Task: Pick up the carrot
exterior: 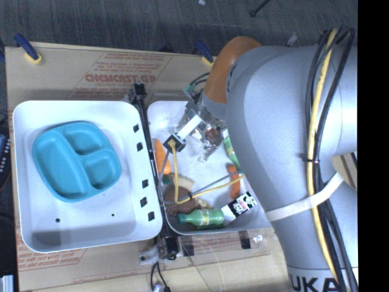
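Carrot (233, 179) is my reading of the orange piece with a green tuft at its far end. It lies in the right bin (161, 115) close to the wall on the arm's side, partly under the grey arm. A second orange stick (159, 154) lies along the opposite wall, by the divider, and could also be meant; I cannot settle which.

The gripper (208, 142) hangs low over the far half of this bin, between the two orange pieces and nearer the tufted one. That placement suits a descent onto it. Whether the jaws are wide or narrow I cannot tell, since the wrist hides them, and nothing shows between them.

Clutter crowds the near end of the bin: a green bottle (203, 218) on its side, a black-and-white spotted thing (243, 204) just beside the carrot's tip, and a brown lump (173, 207). A grasp taken toward the tuft would avoid these. The left bin (24, 163) holds a blue divided plate (76, 160), and both bins sit on the cardboard-covered desk (91, 78).
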`<action>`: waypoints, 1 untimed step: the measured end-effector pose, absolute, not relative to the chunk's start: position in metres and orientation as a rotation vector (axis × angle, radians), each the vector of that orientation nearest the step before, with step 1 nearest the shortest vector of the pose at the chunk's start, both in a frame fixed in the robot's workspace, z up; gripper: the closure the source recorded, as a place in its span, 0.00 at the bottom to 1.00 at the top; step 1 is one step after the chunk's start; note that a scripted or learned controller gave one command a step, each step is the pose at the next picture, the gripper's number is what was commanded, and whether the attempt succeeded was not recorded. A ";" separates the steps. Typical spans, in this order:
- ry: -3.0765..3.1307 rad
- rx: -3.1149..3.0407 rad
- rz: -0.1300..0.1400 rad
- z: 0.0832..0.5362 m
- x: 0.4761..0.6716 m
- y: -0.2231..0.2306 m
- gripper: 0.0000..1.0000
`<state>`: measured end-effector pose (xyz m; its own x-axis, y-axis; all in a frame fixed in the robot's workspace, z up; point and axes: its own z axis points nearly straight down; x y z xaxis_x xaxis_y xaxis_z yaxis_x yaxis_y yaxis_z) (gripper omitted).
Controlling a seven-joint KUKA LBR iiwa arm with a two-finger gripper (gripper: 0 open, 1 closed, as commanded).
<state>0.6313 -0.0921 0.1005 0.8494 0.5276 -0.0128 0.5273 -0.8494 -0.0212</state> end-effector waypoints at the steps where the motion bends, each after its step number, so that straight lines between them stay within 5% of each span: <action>1: -0.534 -3.088 0.023 0.090 0.606 -0.097 0.00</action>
